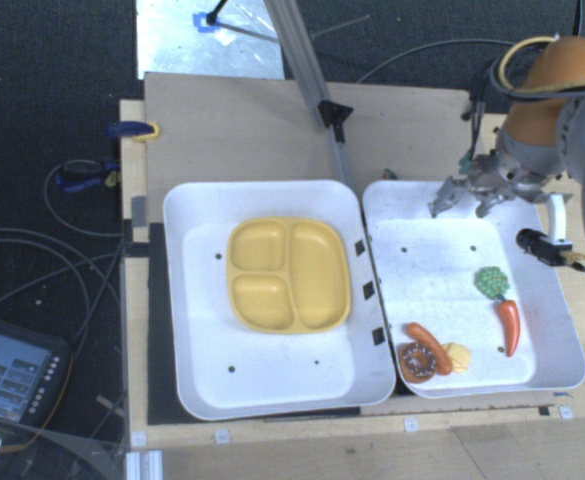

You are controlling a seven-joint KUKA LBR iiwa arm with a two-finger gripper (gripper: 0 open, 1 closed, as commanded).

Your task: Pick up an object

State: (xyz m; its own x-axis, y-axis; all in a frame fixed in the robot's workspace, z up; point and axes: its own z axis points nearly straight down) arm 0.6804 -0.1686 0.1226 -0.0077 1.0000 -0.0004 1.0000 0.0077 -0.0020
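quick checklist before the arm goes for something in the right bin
1. Gripper above the right bin: ok, it hangs over the far edge.
2. Nothing held yet: ok, no item sits between the fingers.
3. Targets in sight: ok, broccoli, carrot, sausage, donut and a small yellow piece lie in the bin's near half.
4. Isolated target: ok for the broccoli and carrot pair; not ok for sausage, donut and yellow piece, which touch.
5. Gripper lined up over a target: not ok, the items lie nearer the camera.
6. Yellow tray out of the path: ok, it sits in the left bin.
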